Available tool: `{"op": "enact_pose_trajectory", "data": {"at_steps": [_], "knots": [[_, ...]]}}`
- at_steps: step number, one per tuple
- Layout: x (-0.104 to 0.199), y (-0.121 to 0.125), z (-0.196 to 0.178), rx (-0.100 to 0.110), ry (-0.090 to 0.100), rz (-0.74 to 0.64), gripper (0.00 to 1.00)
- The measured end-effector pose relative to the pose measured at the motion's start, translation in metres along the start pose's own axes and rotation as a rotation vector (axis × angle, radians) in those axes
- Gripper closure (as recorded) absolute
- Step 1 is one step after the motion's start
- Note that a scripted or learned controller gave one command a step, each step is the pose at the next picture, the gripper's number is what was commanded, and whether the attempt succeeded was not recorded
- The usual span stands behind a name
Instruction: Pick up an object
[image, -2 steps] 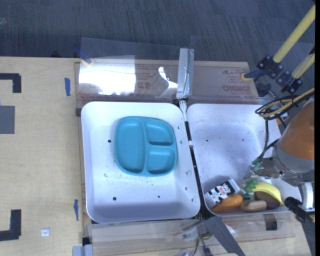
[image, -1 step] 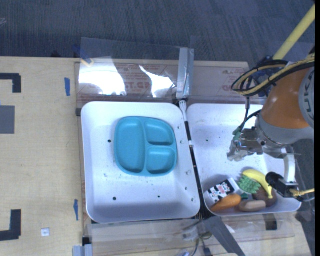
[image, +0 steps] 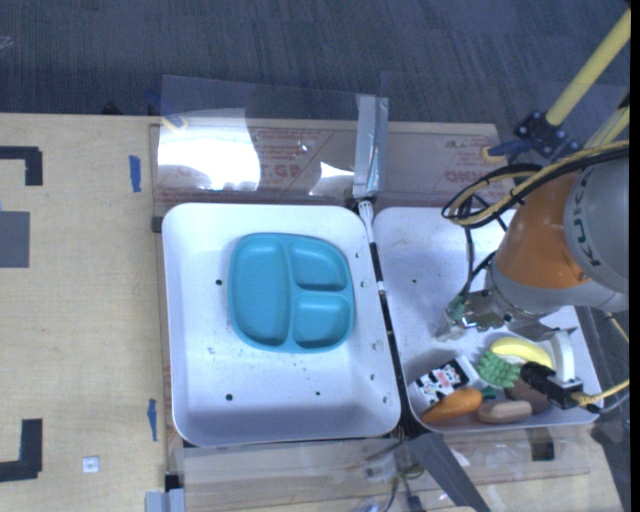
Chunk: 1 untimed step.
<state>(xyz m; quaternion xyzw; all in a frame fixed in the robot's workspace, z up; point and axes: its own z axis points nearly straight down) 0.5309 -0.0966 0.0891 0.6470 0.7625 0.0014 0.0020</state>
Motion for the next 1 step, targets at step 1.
{"op": "enact_pose_trajectory", "data": {"at_steps": [1], "knots": [[0.0000, -0.0002, 0.0008, 0.001, 0.000, 0.001, 0.00]]}}
